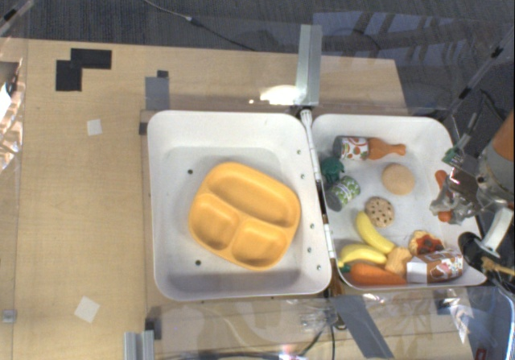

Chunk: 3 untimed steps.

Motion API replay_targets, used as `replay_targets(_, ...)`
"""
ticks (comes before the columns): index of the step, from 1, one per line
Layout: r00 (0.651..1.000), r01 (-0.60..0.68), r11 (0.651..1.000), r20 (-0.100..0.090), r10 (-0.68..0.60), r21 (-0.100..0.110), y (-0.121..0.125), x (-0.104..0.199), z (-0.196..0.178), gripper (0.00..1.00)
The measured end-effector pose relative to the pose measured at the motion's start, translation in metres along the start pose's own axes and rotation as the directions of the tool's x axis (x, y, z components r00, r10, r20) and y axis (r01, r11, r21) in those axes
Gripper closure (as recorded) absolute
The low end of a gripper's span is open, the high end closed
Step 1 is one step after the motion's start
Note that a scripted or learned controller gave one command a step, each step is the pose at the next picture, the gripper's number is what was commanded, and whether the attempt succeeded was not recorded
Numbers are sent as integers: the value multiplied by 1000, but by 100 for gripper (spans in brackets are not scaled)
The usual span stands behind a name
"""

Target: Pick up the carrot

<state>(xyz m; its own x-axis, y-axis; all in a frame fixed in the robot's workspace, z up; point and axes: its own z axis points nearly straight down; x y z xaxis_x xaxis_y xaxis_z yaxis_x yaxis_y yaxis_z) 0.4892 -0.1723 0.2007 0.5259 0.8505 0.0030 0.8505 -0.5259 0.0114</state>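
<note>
Down in the right white bin's point(426, 126) near corner, the orange plastic carrot point(376, 275) lies beside two yellow bananas point(367, 244). The metal two-finger gripper point(455, 204) sits at that bin's right edge, well apart from it.

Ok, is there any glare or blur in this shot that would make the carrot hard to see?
In the camera view a bright glare spot sits on the bench just above the left bin; the carrot at the right bin's lower edge is evenly lit and sharp; the hand at the right edge looks dim and slightly blurred.
</note>
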Motion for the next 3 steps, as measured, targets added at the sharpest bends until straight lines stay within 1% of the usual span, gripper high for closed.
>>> replay_targets(1,997,-79,997,5,79,15,-5,0,77,100)
replay_targets(2,983,-184,983,0,184,5,-4,5,99,100)
replay_targets(3,987,159,987,-1,-159,11,-34,65,101,100)
